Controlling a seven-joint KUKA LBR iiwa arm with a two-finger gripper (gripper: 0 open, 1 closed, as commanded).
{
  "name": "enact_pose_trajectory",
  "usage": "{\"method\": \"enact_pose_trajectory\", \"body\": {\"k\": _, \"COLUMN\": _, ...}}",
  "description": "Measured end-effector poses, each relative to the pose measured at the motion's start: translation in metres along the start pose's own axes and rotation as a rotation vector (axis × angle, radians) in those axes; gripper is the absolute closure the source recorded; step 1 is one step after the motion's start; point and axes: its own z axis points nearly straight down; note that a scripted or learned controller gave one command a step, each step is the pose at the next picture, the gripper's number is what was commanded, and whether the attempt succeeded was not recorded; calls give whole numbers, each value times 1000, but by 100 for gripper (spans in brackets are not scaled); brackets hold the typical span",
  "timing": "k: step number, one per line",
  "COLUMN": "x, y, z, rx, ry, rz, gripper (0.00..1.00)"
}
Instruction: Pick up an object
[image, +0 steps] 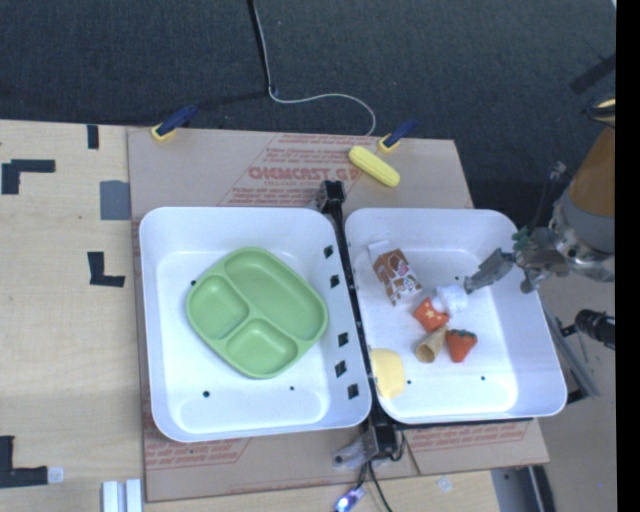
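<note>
From the camera above the bench, you see the gripper (487, 271) reaching in from the right over the right bin (500, 395), low above the toys but touching none of them that you can make out. Whether its fingers are apart or together you cannot tell; they are dark and seen at a slant. Just beside its tip lies a small white piece (451, 297), with an orange toy (431, 315) touching that, then a strawberry (460, 344) and a cone (430, 346) a little nearer you. A brown carton (395, 275) lies toward the bin's middle wall, and a yellow lump (388, 373) sits in the near left corner. The left bin (165, 400) holds a green divided plate (257, 311). This looks like the approach step, nothing picked yet. Next you would need the tip lowered squarely over one toy, probably the white piece, clear of its neighbours.
</note>
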Motion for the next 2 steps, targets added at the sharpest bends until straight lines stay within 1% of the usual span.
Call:
{"method": "enact_pose_trajectory", "body": {"k": 1, "x": 76, "y": -72, "z": 135, "rx": 8, "ry": 4, "rz": -1, "gripper": 0}}
{"method": "enact_pose_trajectory", "body": {"k": 2, "x": 72, "y": -69, "z": 119, "rx": 1, "ry": 0, "rz": 1, "gripper": 100}}
